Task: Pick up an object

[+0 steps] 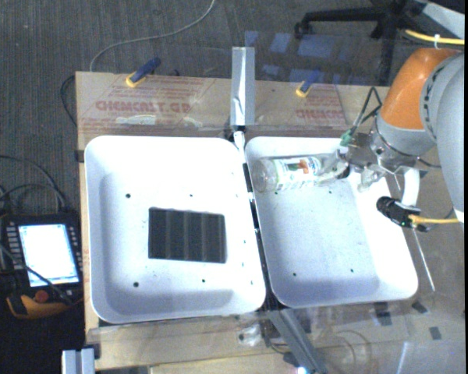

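Camera view, slanted down on the bench (93, 104): clear plastic bottle (290, 172) lying on its side at the far edge of the right bin (351, 287), pincer (342, 167) at its right end. Grip state: cannot tell. Likely the grasp step; next, a firm closing, then a straight lift.

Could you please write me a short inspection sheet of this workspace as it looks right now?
Surface: two white bins, left bin, right bin, on a board.
Job's things: clear bottle lying on its side at the right bin's far edge; dark ridged block flat in the left bin.
Clutter: nothing seen.
Gripper: gripper at the bottle's right end; grasp unclear.
Cables: yellow cable by the arm.
Surroundings: lit handheld screen on the floor at left.
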